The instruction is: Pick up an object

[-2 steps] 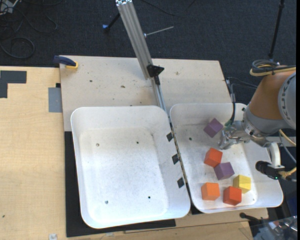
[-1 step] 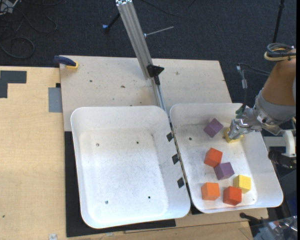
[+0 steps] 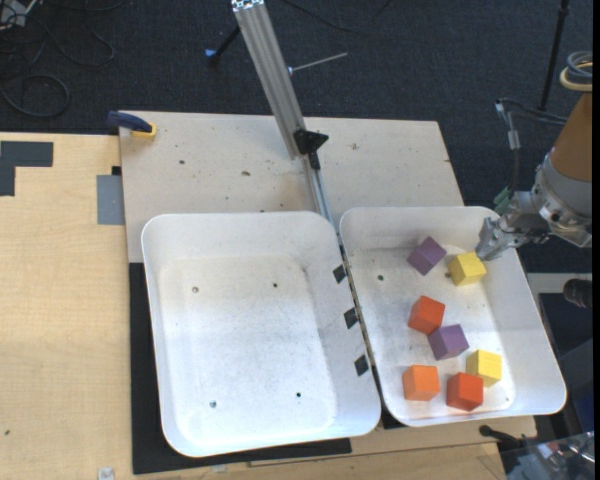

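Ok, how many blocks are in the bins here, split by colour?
Purple blocks: 2
Yellow blocks: 2
Red blocks: 2
Orange block: 1
Total: 7, all in the right bin.

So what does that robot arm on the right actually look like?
The arm is a rounded tube with an orange band above a grey metal wrist. It ends in a small silver-grey gripper, and a thin dark cable runs beside it.
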`<state>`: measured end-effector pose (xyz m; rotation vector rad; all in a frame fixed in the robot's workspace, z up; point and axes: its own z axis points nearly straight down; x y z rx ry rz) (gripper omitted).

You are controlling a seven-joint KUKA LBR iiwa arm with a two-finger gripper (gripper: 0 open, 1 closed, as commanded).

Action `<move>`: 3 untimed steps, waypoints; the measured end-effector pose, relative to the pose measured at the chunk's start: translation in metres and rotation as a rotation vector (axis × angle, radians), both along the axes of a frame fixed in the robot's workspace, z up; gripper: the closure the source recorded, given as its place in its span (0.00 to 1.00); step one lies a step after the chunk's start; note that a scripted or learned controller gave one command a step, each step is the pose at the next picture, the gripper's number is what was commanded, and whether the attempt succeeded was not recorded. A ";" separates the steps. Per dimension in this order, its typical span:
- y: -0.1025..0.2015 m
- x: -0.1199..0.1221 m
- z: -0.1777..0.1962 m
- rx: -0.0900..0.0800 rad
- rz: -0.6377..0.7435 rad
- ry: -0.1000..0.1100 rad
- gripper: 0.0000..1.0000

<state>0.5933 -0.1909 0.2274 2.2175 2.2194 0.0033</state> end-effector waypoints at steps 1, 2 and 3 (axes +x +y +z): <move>-0.001 0.001 0.033 0.001 0.001 0.002 1.00; 0.049 0.001 0.030 0.004 0.004 0.008 1.00; 0.105 -0.011 0.014 0.005 0.003 0.010 1.00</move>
